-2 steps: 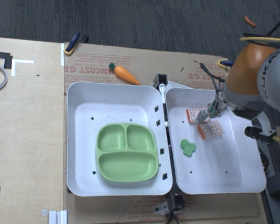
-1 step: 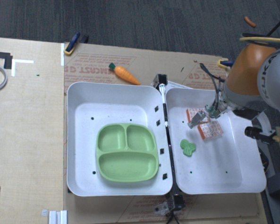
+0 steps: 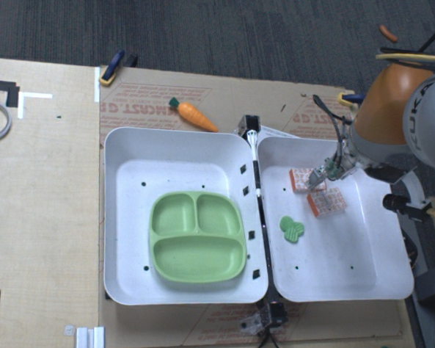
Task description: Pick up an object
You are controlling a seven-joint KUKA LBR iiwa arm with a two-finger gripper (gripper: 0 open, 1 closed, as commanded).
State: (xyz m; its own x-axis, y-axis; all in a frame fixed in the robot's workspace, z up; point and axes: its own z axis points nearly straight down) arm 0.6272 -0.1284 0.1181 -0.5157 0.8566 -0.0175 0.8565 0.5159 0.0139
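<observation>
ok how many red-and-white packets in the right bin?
2. One red-and-white packet lies at the gripper, the other just in front of it, nearer the camera. The arm may hide more.

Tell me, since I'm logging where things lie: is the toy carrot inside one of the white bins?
No: the toy carrot lies on the cardboard behind the left bin, outside its rim.
</observation>
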